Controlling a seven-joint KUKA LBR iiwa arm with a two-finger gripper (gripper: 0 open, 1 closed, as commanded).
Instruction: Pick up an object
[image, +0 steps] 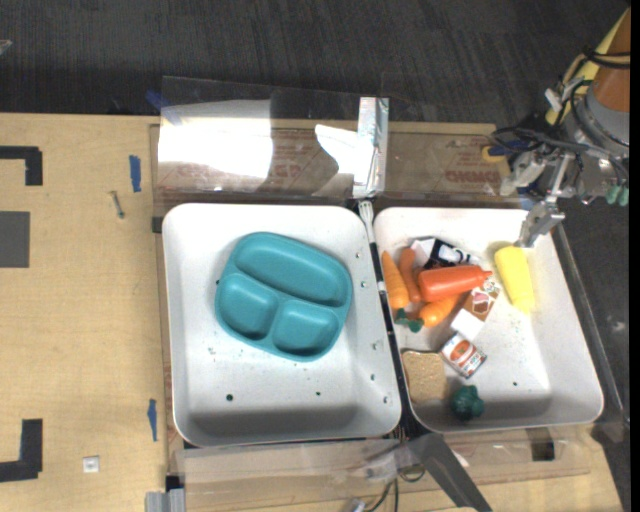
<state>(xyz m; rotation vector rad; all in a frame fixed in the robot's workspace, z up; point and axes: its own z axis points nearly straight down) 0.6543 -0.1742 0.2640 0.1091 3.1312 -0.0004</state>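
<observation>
My gripper (538, 222) hangs at about two o'clock in the view, over the far right corner of the right bin (575, 395). From this angle I cannot tell whether it is wide or narrow, and nothing shows between its tips. My orange band and wrist cables sit higher up, at the top right corner.

The right bin holds a cluster of small things. The yellow corn cob (514, 276) lies just below my gripper, toward six o'clock from it, lengthwise along the bin and close to my tips; I cannot tell whether they touch it. At nine o'clock from the corn lies a big orange carrot (453, 280), slanted across two smaller orange carrots (399, 283) that lie near the bin's left wall. A black-and-white item (436, 251) peeks out behind the big carrot, at twelve o'clock from it. A small red-and-white carton (484, 300) lies just beside the carrot's thick end, and a red-and-white can (463, 354) lies at six o'clock from that, tipped on its side. A dark green lump (466, 403) rests near the bin's near edge.

The left bin (200, 390) holds one thing: a teal divided plate (283, 293) with three compartments, lying slightly turned, around the bin's middle.
</observation>
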